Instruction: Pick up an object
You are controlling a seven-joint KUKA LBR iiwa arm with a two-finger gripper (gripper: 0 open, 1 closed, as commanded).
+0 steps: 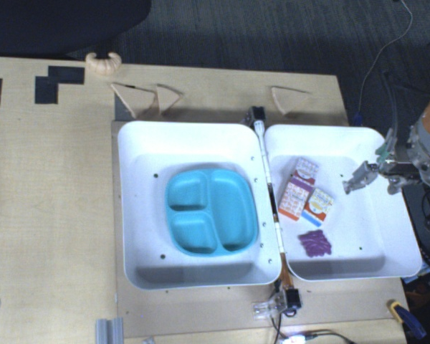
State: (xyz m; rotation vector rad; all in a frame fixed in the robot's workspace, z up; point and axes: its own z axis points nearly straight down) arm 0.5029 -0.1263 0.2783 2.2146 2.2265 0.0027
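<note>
The gripper (360, 178) hovers at the right bin's (358, 264) three o'clock side; whether it is open or clenched cannot be told. Small printed boxes (295, 196) cluster near the bin's centre, a purple grape bunch (314, 243) at their six o'clock. A blue divided tray (211, 211) fills the left bin (140, 192).
</note>
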